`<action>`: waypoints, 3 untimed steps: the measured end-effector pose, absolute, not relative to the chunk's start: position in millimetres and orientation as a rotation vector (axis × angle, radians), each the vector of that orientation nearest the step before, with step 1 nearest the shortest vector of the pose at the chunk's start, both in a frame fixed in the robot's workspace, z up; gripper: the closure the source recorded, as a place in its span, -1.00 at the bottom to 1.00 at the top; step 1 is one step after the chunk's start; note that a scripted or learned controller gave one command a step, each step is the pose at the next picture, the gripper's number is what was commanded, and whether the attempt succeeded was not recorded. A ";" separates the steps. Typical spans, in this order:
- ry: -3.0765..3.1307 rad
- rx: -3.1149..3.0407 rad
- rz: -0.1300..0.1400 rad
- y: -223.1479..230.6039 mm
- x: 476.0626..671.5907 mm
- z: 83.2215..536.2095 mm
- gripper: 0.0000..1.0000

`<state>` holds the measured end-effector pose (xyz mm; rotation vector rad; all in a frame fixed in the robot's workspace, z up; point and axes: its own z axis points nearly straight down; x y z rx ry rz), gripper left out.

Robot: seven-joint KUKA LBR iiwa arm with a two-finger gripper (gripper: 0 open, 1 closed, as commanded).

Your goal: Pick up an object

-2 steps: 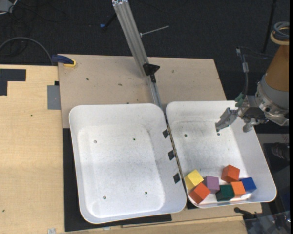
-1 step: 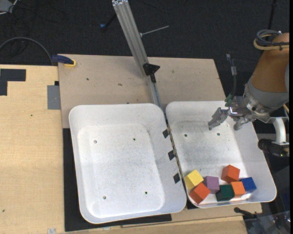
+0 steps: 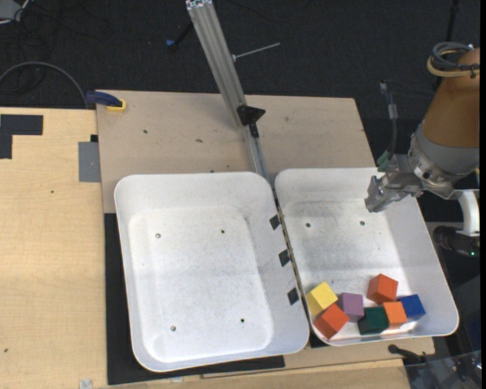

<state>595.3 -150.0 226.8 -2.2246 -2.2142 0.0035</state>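
Gripper (image 3: pixel 378 194), grip unreadable, hovers over right bin (image 3: pixel 340 217); we should descend squarely on one cube (image 3: pixel 382 287).

Blocks (image 3: pixel 363 305) in right bin's (image 3: pixel 340 209) near corner, left bin (image 3: pixel 194 217) beside

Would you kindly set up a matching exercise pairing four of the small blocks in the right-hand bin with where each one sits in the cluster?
Things:
1. yellow cube-shaped block
2. blue cube-shaped block
3. dark green cube-shaped block
4. purple cube-shaped block

Places:
A. at the right end of the cluster
B. at the left end, nearest the divider between the bins
C. between the yellow block and the green one
D. by the near rim, with an orange block on its right

Pairs: 1-B, 2-A, 3-D, 4-C
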 end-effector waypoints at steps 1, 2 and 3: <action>-2.229 -2.211 -0.004 -66.6 620.9 239.4 1.00; -2.231 -2.213 -0.007 17.8 616.0 304.8 1.00; -2.223 -2.212 0.006 74.6 620.5 272.0 1.00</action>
